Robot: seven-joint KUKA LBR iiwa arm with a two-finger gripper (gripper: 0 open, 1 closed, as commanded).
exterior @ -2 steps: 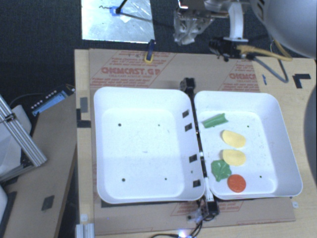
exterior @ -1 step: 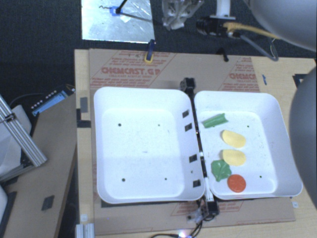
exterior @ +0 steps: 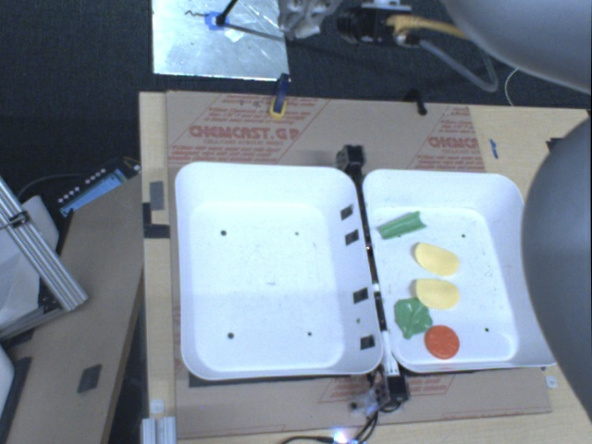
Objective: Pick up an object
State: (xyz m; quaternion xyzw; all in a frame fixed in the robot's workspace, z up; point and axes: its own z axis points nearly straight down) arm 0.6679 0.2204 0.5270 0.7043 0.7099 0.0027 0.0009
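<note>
Your bench (exterior: 231, 123) carries a printed cardboard sheet with two white bins side by side on it. In the right bin (exterior: 499, 197), nearest you, an orange disc (exterior: 442, 341) touches a green leafy piece (exterior: 412, 316). Just beyond them lie two yellow pieces (exterior: 437, 292) (exterior: 435, 258), then a green strip (exterior: 400, 225) near the divider. The left bin (exterior: 194, 276) sits alongside. At the far edge you see the hand (exterior: 308, 12) above a silver sheet (exterior: 217, 26); you cannot tell its finger state.

The brown cardboard sheet (exterior: 388, 123) under the bins carries red print. Toward the upper left of the frame it reads roughly "CHEMCAST GP", slanted. Similar red lettering at upper right and along the lower edge is too blurred to read.
</note>
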